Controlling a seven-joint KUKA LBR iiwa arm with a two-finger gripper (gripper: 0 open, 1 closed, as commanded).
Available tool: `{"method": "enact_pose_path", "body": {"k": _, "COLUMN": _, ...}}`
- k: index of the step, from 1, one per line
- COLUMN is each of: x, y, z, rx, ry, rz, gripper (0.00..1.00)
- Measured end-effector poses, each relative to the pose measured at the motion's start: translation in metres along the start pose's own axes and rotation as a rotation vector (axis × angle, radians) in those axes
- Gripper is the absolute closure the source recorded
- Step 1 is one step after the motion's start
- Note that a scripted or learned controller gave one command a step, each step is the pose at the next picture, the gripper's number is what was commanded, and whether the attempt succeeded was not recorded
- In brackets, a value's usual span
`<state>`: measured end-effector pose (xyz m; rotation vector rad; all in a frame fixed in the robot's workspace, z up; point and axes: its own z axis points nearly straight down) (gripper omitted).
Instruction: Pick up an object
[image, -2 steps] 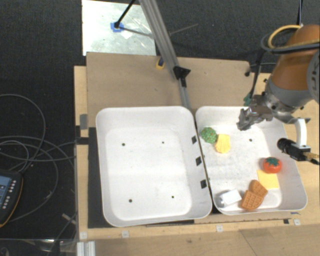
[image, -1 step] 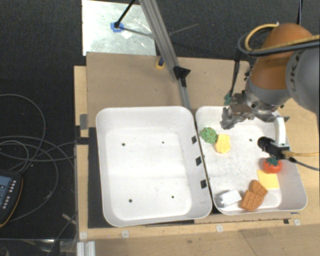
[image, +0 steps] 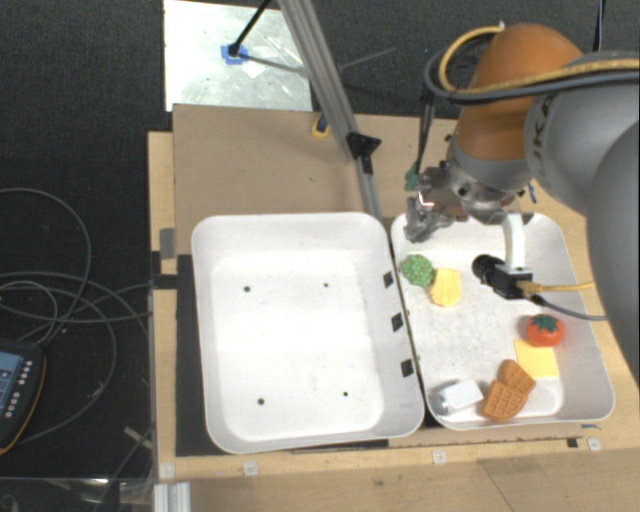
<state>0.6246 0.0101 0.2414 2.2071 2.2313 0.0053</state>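
Broccoli (image: 418, 269), the green piece closest to the gripper (image: 420, 225), lay in the right bin (image: 590, 400) near its rear left corner, just beside a yellow piece (image: 446, 288), and seemed the likeliest pick. Whether the pincer was open or closed could not be told, since it was too small and dark. A good grasp would likely call for a straight descent centred on the green piece, clear of the bin wall; it looked roundish, with no clear long axis or heading.
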Motion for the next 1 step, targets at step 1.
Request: {"method": "enact_pose_path", "body": {"k": 1, "x": 0.0502, "y": 0.0128, "z": -0.0086, "rx": 0.000, "ry": 0.002, "rz": 0.000, "gripper": 1.00}}
